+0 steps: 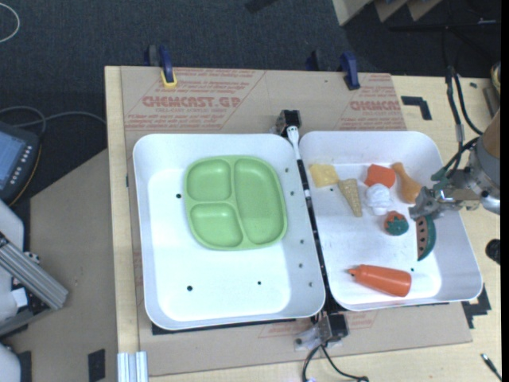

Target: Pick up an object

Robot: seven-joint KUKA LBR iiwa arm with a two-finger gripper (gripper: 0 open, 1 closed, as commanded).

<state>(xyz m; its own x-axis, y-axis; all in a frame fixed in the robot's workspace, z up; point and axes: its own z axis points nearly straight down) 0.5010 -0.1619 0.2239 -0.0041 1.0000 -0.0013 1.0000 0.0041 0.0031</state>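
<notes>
Two white bins sat side by side on the bench. The left bin [159,237] held a pale green divided plate [235,202] with three compartments, lying toward the bin's 12 o'clock half; the rest of its floor showed a few small dark dots. The right bin [358,142] held a scatter of toy foods: a yellow cheese block [323,174] at about 10 o'clock, a tan cone [351,196] just beside it, an orange piece [380,173] and a brown drumstick-like piece [406,182] toward 1 o'clock, a white lumpy item [378,199] near the middle, a small green and red ball [396,225] below it, a watermelon slice [425,237] at 3 o'clock and an orange carrot [382,278] at 6 o'clock.

The gripper [423,205] hung at the right bin's 3 o'clock side, just above the watermelon slice; whether its fingers were spread or closed could not be told, and nothing was seen held.

The bins rested on a brown board [238,94] printed with red lettering, pinned by blue clamps [165,62] at 12 o'clock, over dark carpet [119,14]. A screen [16,161] was cut off at 9 o'clock.
</notes>
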